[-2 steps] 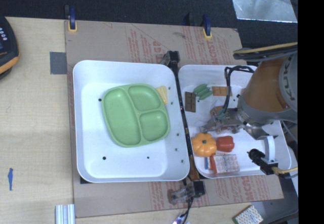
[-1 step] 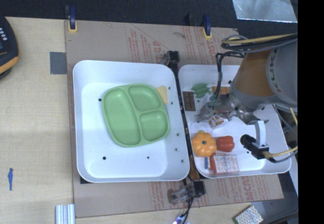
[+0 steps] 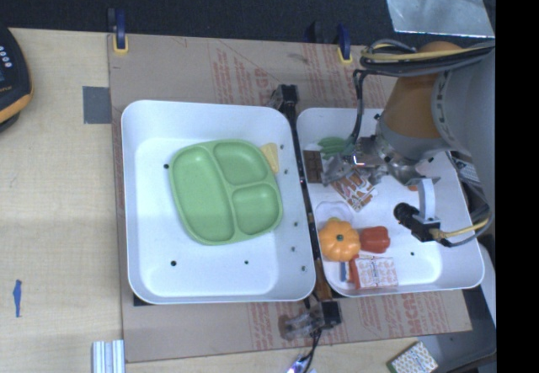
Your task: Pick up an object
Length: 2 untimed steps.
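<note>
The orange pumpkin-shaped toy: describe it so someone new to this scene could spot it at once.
Start at the right white bin, the one the grey arm reaches into. Along its left side, toward the near edge, sits the orange pumpkin toy. It is round, ribbed and green-stemmed, unlike the red piece beside it and the flat printed packet just below.

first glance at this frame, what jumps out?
The big green divided plate lying in the left bin dominates the view. Next, the grey arm with its orange band reaching in from the right, its gripper low over the right bin by a red-and-white packet. Near that bin's front edge sit an orange pumpkin, a small red piece and a printed box.
</note>
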Motion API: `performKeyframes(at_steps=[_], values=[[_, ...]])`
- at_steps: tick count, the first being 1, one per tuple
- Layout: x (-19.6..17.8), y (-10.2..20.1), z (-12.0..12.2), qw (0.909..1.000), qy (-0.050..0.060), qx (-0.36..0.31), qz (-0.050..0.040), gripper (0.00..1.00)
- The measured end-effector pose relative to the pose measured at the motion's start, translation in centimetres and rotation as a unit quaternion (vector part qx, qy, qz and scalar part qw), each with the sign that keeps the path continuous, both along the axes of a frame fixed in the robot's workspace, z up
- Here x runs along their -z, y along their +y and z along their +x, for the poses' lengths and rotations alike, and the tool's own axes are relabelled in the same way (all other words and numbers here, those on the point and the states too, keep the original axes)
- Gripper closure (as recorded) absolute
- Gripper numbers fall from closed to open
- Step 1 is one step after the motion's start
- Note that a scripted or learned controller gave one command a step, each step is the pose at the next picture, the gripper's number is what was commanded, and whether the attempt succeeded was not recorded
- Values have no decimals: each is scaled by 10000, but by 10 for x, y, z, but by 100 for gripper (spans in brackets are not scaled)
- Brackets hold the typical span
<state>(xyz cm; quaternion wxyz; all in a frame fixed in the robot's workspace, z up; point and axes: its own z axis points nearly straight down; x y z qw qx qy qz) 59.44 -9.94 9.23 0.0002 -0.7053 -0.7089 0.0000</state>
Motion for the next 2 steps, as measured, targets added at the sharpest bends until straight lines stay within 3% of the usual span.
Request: performKeyframes(at_steps=[1, 2], values=[[-12, -1, 0, 10000, -1, -8, 0, 100], [-102, 75, -1, 10000, 4, -8, 4, 100]])
